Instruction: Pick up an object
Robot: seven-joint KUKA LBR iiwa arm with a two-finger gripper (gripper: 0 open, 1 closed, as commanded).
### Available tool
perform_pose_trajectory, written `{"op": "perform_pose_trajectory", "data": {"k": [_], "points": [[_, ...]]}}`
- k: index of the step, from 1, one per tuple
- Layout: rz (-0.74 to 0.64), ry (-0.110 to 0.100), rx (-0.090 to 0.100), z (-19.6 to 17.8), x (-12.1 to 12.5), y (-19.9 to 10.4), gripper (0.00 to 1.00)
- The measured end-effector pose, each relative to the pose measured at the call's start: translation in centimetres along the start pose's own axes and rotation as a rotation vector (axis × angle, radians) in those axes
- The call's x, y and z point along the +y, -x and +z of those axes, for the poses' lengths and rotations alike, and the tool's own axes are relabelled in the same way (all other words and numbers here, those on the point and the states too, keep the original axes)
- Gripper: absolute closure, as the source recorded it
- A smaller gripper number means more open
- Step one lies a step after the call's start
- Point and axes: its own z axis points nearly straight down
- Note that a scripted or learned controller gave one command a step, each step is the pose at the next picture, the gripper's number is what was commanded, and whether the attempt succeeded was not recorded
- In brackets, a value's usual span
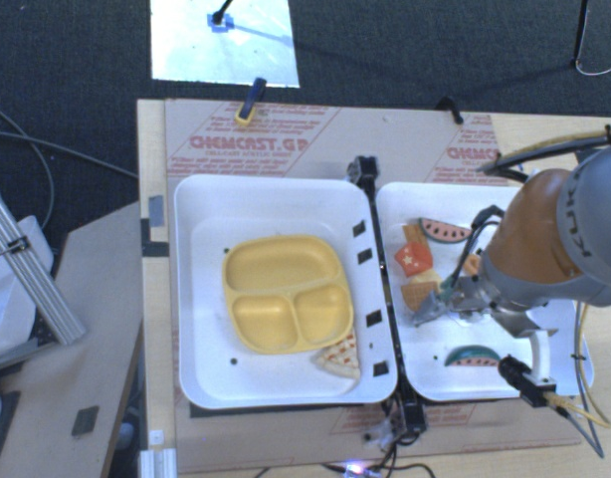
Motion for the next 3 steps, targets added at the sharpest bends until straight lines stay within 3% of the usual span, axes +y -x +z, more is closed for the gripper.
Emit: {"op": "perform_pose_trajectory", "data": {"k": [1, 2, 3], "points": [[0.001, 0.006, -0.003, -2.5, 4.6, -1.7, 0.0], [0.005, 0.004, -0.003, -3.5, 4.4, -1.5, 1.0], [0.0, 0.003, 0.001, -10.3, -1.4, -7.8, 1.0]]}}
